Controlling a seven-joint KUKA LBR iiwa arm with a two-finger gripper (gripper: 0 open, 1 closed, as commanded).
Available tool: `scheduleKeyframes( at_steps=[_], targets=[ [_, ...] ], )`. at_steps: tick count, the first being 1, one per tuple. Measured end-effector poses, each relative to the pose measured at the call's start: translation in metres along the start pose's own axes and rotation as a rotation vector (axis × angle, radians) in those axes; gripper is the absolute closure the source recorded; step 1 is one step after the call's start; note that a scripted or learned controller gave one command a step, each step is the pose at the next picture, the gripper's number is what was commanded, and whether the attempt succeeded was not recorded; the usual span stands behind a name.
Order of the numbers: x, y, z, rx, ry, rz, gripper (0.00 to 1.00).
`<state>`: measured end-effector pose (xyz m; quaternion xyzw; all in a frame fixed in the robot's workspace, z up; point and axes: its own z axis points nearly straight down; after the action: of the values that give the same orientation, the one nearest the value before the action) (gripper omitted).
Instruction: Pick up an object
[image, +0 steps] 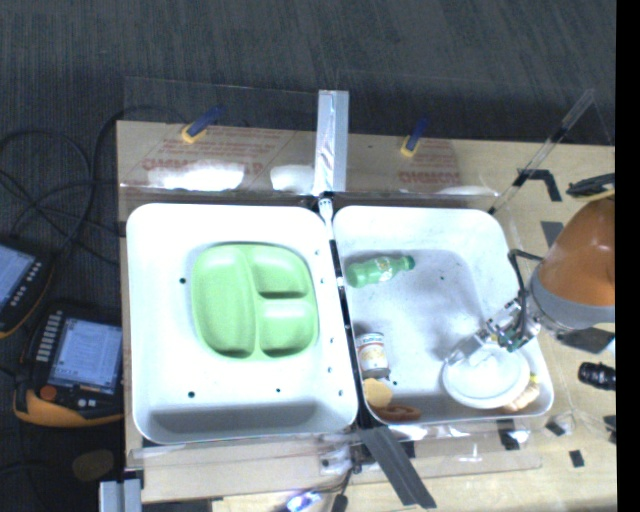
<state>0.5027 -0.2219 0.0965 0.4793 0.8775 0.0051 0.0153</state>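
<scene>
My gripper (497, 336) reaches into the right bin (440, 225) from the right, low over a white bowl (484, 378) near the bin's front right corner. Its fingers are small and blurred against the bowl's rim. A green plastic bottle (378, 269) lies on its side at the bin's back left. A small jar with a pale label (372, 354) stands by the left wall. A brown pastry-like piece (390, 403) lies at the front left corner. Another tan item (524, 399) peeks out beside the bowl.
The left bin (160, 400) holds a green divided plate (254, 299). A metal divider post (331, 140) rises between the bins at the back. Tablets and cables lie on the floor at far left (85, 352).
</scene>
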Motion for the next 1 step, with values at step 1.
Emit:
scheduleKeyframes(
  at_steps=[1],
  targets=[
    [0.0589,0.0254,0.0019,0.006,0.004,0.040,0.00]
  ],
)
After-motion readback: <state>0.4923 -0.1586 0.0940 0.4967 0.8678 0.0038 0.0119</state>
